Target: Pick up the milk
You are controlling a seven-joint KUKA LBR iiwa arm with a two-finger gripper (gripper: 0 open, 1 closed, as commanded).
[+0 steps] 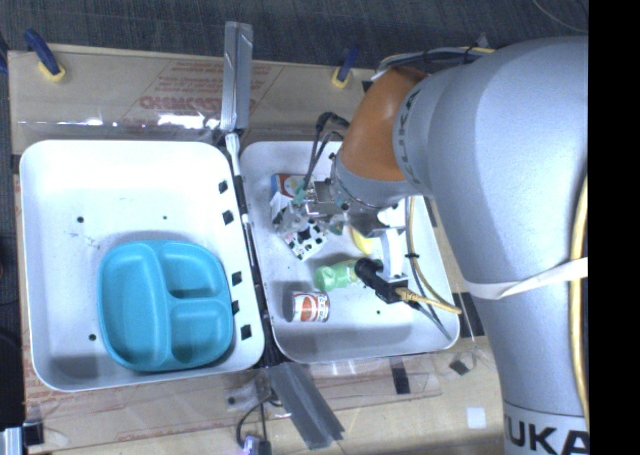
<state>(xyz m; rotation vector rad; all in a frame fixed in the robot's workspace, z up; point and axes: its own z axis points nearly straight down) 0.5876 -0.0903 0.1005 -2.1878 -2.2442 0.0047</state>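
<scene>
The pincer (pixel 312 211) is lowered into the right bin (pixel 432 335), at its upper-left part, among a cluster of small items. Whether it is released or clenched cannot be told, since the wrist and cabling hide it from above.

Directly under and beside the pincer lies a small white carton with black patches (pixel 303 238), which is most likely the milk. It rests on the bin floor, tilted, and appears to be touching the pincer or just beside it. Nothing shows it raised off the floor, so the lift is judged not yet done; the approach looks complete, while grasp and lift remain.

Other contents, placed relative to the carton:
- Above it, near the bin's top wall, a small can or cup with an orange and blue label (pixel 288 184).
- To its right, a yellow item (pixel 362 240), partly hidden by the arm.
- Below and to the right, a green plastic bottle (pixel 336 275) lying on its side, smooth and rounded.
- Further below, a cylindrical can with a red and white label (pixel 311 307), also lying on its side.

Both bins are shallow, white, smooth and round-cornered. The left bin (pixel 60 183), well apart from the carton, holds a turquoise divided plate (pixel 165 303) with three compartments, made of matte plastic. The table (pixel 120 83) beneath is pale wood.
</scene>
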